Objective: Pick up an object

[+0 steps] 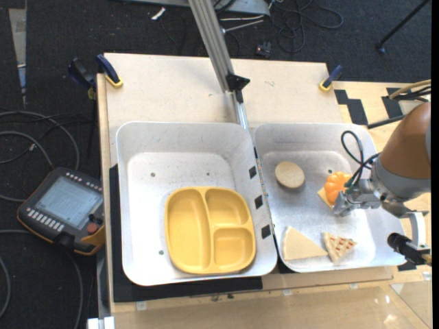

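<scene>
- a yellow divided plate (209, 230) is seen in the left bin (137, 157), toward that bin's 5 o'clock corner, nearest the camera.
- in the right bin (312, 139), a pale wedge (302, 245) and a small waffle-patterned slice (339, 246) are laid side by side along the 6 o'clock edge, close together.
- an orange object (332, 187) is found toward 3 o'clock in the right bin, just beside the gripper (343, 204), which is lowered at its 4 o'clock side; whether they touch cannot be told.
- whether the gripper is spread or pressed together cannot be told.
- a round tan disc (290, 175) is set near the bin's middle, at 9 o'clock from the orange object.
- a metal pole (216, 43) is seen at 12 o'clock, slanting across the bench (171, 88).
</scene>
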Available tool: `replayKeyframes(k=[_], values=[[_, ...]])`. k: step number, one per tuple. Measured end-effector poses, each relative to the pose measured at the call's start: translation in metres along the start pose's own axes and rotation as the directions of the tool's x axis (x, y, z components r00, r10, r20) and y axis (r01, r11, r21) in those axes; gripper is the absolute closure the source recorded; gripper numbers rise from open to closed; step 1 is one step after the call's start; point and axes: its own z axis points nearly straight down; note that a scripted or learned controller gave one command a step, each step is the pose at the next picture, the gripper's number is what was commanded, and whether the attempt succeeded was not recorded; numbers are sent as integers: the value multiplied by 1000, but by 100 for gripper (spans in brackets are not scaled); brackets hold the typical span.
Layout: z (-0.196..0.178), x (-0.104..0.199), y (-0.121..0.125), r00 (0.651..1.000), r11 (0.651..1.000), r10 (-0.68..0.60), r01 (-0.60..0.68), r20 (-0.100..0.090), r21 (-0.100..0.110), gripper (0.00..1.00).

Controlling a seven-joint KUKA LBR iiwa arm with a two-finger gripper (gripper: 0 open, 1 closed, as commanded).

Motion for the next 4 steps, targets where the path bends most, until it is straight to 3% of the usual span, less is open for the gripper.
replayKeyframes(k=[2, 3, 4], values=[[-122, -6, -7, 1000, 1000, -2, 2, 2, -3, 100], [-171, 0, 3, 1000, 1000, -4, 4, 2, -2, 100], [-164, 53, 16, 1000, 1000, -8, 8, -2, 3, 100]])
